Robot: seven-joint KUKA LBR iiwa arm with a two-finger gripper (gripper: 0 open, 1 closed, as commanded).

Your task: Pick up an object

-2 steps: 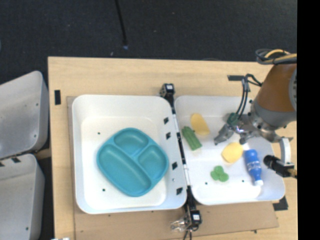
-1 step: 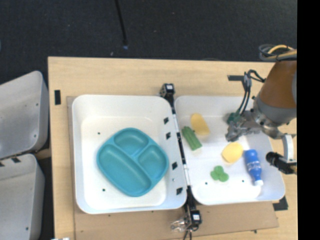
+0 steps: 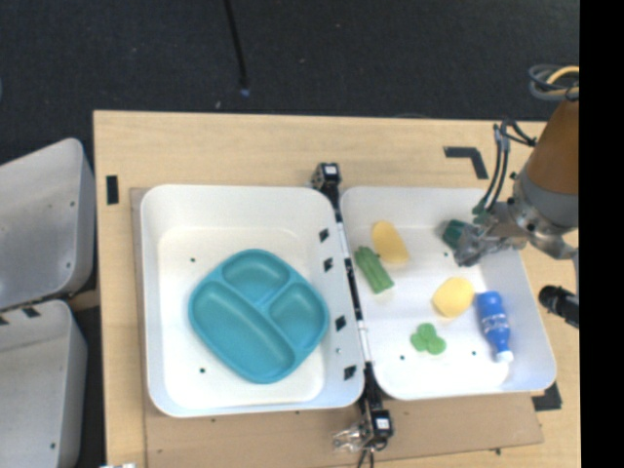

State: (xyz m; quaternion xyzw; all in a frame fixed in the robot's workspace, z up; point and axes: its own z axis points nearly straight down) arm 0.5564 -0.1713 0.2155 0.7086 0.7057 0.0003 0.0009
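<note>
The gripper [image 3: 468, 244] hangs over the right bin [image 3: 390, 378], beside a yellow lump [image 3: 452, 296] and blue bottle [image 3: 492, 324]. I cannot tell how its jaws stand.

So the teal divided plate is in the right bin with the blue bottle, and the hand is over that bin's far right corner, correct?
Not quite. The camera view shows the teal divided plate alone in the left bin. The blue bottle does lie in the right bin, and the hand is over its far right corner.
</note>
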